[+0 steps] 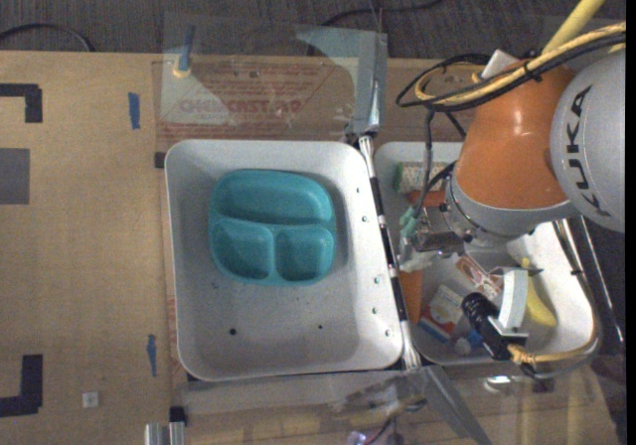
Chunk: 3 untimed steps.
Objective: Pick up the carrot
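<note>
An orange sliver that may be the carrot (401, 291) lies along the left wall of the right bin (588, 329), partly hidden. The gripper (429, 237) hangs low in that bin's left half, just above and to the right of the orange piece. The grey arm with its orange band covers much of the bin.
The left bin (189, 314) holds a teal divided plate (272, 225). In the right bin lie a yellow banana-like piece (539, 306), a green item (407, 223) by the gripper, and small red, white and blue packets (444, 309). A metal divider (383, 234) separates the bins.
</note>
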Each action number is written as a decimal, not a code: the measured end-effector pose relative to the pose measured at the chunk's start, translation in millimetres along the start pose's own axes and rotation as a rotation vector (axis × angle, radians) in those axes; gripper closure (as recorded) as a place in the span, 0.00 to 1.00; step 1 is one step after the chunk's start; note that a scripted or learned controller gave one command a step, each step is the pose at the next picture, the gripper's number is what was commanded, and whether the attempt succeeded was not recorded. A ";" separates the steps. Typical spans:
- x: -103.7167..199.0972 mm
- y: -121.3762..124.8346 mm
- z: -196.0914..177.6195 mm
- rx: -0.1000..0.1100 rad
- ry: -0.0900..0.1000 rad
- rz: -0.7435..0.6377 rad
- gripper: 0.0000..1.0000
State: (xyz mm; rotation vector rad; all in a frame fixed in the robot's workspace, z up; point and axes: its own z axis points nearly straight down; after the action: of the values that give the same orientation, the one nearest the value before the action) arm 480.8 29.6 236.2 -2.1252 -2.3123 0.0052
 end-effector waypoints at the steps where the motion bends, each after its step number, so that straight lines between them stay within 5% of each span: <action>1: -91.9 -8.9 55.5 0.004 0.003 -0.015 1.00; 2: -57.7 -5.1 11.5 0.002 0.000 0.344 1.00; 3: -95.5 -9.4 55.5 0.005 0.003 0.180 1.00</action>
State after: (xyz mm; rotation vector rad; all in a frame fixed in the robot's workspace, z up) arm 479.3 -66.4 180.8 -2.3198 -2.1085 0.0080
